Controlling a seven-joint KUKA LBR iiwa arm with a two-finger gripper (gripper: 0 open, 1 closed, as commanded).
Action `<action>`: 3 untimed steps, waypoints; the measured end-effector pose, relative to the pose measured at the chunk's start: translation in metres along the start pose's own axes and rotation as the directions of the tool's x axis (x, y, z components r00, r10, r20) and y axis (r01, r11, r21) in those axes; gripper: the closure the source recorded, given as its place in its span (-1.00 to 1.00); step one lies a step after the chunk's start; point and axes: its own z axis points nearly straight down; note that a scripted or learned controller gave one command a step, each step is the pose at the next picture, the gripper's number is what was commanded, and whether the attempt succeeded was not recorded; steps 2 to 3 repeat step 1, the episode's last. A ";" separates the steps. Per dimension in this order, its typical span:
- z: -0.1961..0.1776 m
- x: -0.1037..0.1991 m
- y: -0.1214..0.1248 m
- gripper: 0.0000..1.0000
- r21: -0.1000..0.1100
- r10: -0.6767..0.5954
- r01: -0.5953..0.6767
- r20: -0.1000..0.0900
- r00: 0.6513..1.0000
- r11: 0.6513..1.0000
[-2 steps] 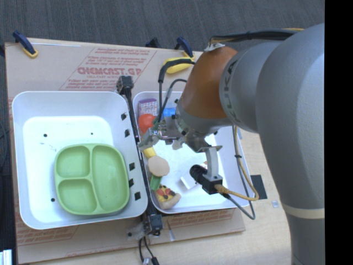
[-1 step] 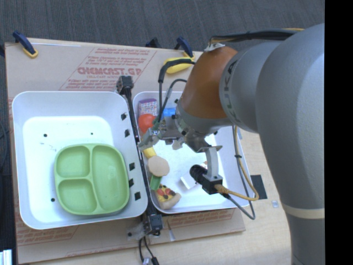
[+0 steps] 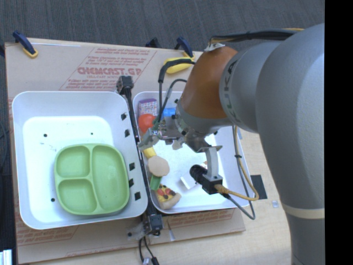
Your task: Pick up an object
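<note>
My gripper (image 3: 156, 136) reaches down into the right bin (image 3: 220, 200) near its left wall, with the grey arm and orange wrist band hiding much of the bin. Just above the gripper lie a red object (image 3: 145, 121), a purple box (image 3: 148, 104) and a blue item (image 3: 169, 114). Just below it are a yellow piece (image 3: 149, 152) and a beige egg-shaped object (image 3: 159, 166). Closer to the front, a red-and-yellow toy (image 3: 166, 195) and a small white piece (image 3: 187, 183) rest on the bin floor. Nothing is visibly held.
In the left bin (image 3: 33, 112) lies a green divided plate (image 3: 91, 179). A black cable-fed part of the arm (image 3: 205, 179) hangs over the right bin's floor. Clamps and a yellow handle (image 3: 177, 66) sit along the cardboard's back edge.
</note>
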 end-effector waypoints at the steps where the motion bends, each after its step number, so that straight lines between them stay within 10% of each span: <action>1: 0.000 0.000 0.000 -1.00 0.000 0.000 0.000 0.000 1.000 1.000; 3: 0.000 0.000 0.000 -1.00 0.000 0.000 0.000 0.000 1.000 1.000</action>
